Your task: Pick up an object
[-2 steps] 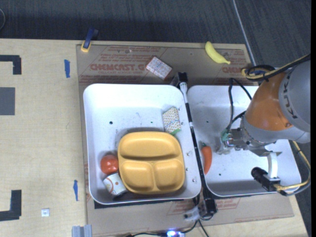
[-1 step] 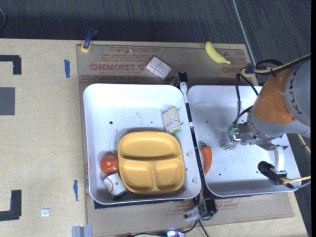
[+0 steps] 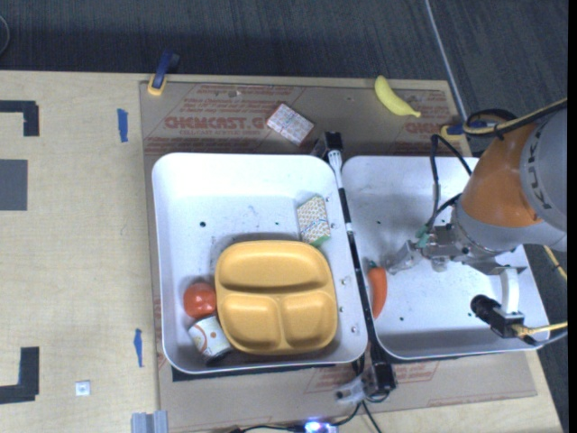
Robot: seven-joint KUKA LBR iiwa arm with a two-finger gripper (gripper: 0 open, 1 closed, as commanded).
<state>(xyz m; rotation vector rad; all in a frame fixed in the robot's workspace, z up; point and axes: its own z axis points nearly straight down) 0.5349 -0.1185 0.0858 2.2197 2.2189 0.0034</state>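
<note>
An orange carrot [image 3: 377,290] lies in the right bin [image 3: 424,332], against its left wall. My gripper [image 3: 403,258] reaches in from the right and sits low in that bin, just up and right of the carrot's top end. I see nothing held in it. In the left bin [image 3: 180,206] a yellow divided tray [image 3: 275,296] takes up the middle. A red ball [image 3: 198,298] and a small white and orange cup [image 3: 209,336] lie at the tray's left. A patterned packet [image 3: 314,218] leans near that bin's right wall.
On the cardboard behind the bins lie a yellow banana [image 3: 395,97] and a patterned square packet [image 3: 289,123]. A blue clamp [image 3: 162,70] grips the cardboard's far left corner. Cables run along the ridge between the bins and behind the arm.
</note>
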